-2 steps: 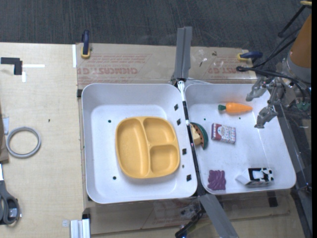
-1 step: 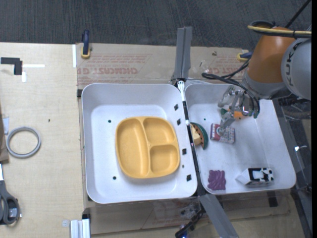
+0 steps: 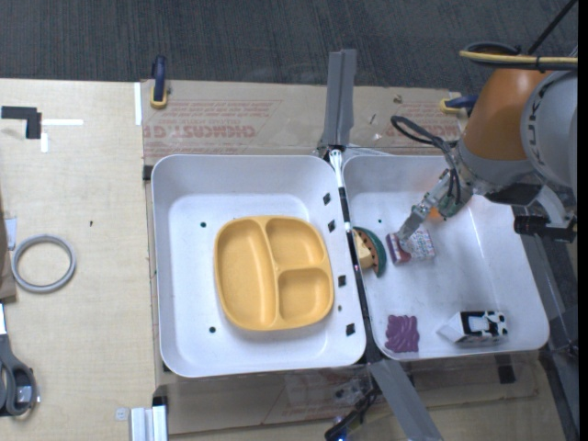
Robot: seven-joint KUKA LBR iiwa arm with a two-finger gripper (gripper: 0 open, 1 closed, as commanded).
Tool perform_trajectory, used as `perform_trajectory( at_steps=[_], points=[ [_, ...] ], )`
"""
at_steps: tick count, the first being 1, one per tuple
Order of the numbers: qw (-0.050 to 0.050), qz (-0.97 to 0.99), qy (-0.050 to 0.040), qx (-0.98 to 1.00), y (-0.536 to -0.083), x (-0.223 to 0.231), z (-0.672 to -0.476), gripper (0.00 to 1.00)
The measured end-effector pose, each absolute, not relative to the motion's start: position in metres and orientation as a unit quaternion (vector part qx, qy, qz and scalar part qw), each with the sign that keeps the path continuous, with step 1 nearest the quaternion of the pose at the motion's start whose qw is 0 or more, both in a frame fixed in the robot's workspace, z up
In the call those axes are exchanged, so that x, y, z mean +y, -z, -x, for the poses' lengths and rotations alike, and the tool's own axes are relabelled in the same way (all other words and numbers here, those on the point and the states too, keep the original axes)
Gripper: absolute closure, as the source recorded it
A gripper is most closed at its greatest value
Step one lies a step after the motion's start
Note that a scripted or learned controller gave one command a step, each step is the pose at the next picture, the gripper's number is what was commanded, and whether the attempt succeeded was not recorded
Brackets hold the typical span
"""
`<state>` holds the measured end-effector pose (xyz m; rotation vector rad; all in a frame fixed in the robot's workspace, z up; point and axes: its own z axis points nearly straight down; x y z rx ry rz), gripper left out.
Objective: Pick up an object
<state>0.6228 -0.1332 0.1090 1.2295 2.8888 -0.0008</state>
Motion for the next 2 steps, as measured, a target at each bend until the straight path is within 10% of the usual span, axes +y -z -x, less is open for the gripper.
perform_trajectory(
  at_steps=[1,2],
  points=[
    [0.001,-0.258,0.0004,0.966,-0.177,-0.145,-0.585,0.0],
    [0.006,-0.233,-0.0002,0.972,-0.098,-0.147,-0.636,0.0]
  ],
)
